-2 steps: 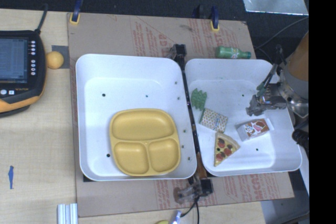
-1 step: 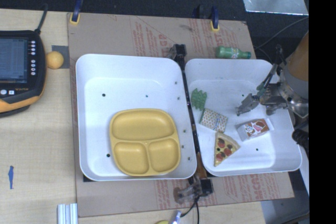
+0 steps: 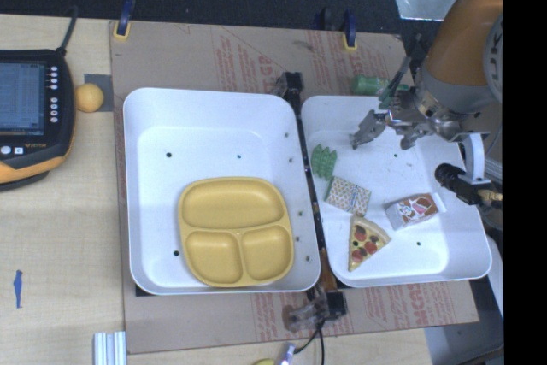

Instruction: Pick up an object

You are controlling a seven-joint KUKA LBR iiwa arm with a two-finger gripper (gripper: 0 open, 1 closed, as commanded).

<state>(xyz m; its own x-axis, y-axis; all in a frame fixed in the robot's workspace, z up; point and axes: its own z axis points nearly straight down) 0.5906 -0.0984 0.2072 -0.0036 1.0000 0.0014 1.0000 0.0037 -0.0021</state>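
Gripper [image 3: 386, 132]: two dark metal fingers spread apart, nothing between them, hanging over the upper part of the right-hand shallow white bin [image 3: 461, 265]. One fingertip sits near the bin's top centre, the other toward 3 o'clock of it.

Candidate objects, all lying in the right-hand bin:
- Small green lumpy toy [image 3: 324, 160], at about 8 o'clock from the gripper, close against the bin's left wall. Nearest of the four.
- Flat square patterned cracker-like piece [image 3: 348, 195], at about 7 o'clock, just past the green toy.
- Toy pizza slice, yellow with red dots [image 3: 366, 242], at about 6 o'clock, farther off; its long axis runs from 1 o'clock down to 7 o'clock, point toward the bin's lower edge.
- Small white carton with red print [image 3: 412, 210], at about 5 o'clock; long axis roughly 2 to 8 o'clock.

Judgement: any pick calls for travel toward the bin's lower half, then a descent.

Left-hand shallow white bin [image 3: 149, 120]: holds one yellow plastic three-compartment tray [image 3: 236, 230], compartments bare, sitting toward the bin's 5 o'clock corner.
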